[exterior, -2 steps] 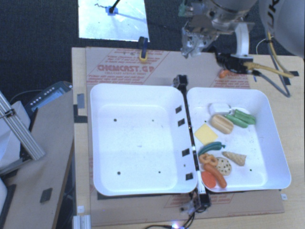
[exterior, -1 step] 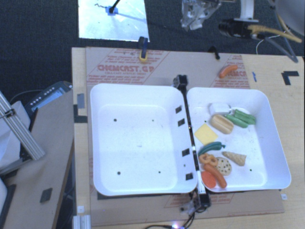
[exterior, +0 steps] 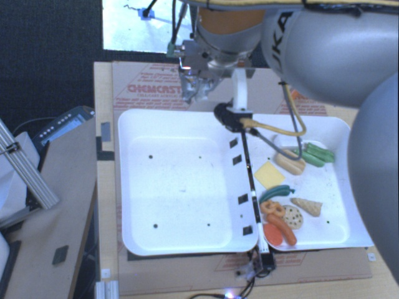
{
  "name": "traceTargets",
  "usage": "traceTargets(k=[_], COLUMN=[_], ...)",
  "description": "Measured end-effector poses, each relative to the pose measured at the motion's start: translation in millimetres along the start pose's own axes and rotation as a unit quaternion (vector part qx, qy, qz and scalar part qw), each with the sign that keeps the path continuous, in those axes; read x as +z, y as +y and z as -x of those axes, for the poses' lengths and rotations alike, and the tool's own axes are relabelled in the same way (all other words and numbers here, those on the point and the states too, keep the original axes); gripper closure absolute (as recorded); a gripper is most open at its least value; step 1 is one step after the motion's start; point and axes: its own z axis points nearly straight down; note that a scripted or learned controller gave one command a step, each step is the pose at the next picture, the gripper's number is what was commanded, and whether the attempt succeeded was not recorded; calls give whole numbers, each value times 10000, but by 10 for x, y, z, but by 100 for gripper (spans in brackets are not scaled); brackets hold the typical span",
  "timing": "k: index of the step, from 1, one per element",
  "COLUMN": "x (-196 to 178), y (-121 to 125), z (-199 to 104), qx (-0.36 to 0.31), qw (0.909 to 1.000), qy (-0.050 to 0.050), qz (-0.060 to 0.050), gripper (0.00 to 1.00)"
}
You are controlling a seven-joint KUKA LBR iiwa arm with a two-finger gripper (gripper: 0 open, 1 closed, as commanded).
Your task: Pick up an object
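White plastic across the middle of the camera view: left bin (exterior: 181, 185) and right bin (exterior: 336, 185) side by side, touching along one shared edge, both resting on brown printed cardboard (exterior: 149, 86) laid over the desk (exterior: 106, 198). Reaching in from the right, a thick grey arm (exterior: 324, 36), with its wrist over the far side of the bins. Hanging below that wrist, the pincer (exterior: 196, 91), above the cardboard just beyond the far rim of the left bin and near the corner where the two bins meet. Cannot tell how far open the pincer stands or whether anything sits in it: too blurred to read. Well apart from it, all in the right bin and gathered toward the shared edge, a scatter of toy food. Farthest back, green bean pods (exterior: 318, 154) touching a tan bun (exterior: 290, 164). Just nearer, a flat yellow cheese slice (exterior: 269, 174). Then a dark green curved piece (exterior: 277, 192), an orange pretzel (exterior: 272, 208) beside a speckled cookie (exterior: 292, 217), and a pale bread wedge (exterior: 307, 206) a little to the right. Closest to the near rim, an orange-red sausage (exterior: 283, 230) lying over a red slice (exterior: 270, 235).
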Motion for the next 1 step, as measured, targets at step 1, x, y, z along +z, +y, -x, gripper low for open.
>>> traceTargets(k=[1], x=[-1389], y=[249], z=[43], qx=[29], qw=[9999], qy=[21], qz=[153], gripper=[100])
